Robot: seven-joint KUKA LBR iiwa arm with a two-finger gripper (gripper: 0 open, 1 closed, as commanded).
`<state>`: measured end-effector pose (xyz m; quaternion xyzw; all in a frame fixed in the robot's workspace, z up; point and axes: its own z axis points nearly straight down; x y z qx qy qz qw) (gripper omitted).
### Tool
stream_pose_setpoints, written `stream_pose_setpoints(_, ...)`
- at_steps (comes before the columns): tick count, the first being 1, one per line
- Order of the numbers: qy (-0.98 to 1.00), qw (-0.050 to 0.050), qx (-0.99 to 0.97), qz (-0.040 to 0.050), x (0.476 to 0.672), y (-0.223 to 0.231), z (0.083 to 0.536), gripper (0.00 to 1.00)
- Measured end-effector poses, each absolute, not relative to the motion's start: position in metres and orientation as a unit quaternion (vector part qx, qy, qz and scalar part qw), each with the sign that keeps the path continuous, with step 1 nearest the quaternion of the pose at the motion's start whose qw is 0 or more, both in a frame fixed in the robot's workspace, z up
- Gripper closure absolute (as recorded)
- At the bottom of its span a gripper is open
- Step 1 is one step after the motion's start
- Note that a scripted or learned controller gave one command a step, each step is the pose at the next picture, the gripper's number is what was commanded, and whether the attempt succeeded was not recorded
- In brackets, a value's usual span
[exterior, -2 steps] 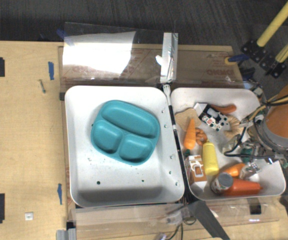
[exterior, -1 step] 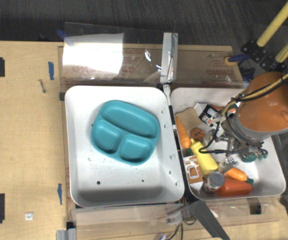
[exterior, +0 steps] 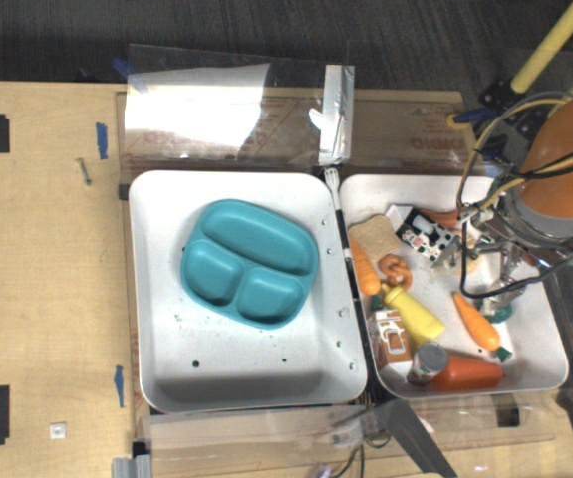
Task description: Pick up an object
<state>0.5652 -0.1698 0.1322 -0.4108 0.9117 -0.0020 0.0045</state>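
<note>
A teal divided plate lies alone in the left bin, while the right bin holds a crowd of small toy foods: a tan bread slice, an orange piece, a yellow bottle, a red bottle and, farthest right, an orange carrot. The gripper hangs over the right bin's far side, just above the carrot, amid looping cables; whether it is open or closed cannot be told. The carrot looks light, rigid and smooth, likely hollow plastic, so it may squirt out of a pinch near its tapered tip. A hold across its thicker middle appears the safest bet.
</note>
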Motion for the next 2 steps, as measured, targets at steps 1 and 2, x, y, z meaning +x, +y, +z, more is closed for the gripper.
stream_pose_setpoints(1, 0.925, 0.020, -0.379, -0.0122, 0.4977, -0.1602, 0.0982, 0.00)
stream_pose_setpoints(2, 0.925, 0.017, -0.380, -0.0095, 0.4974, -0.1572, 0.1070, 1.00)
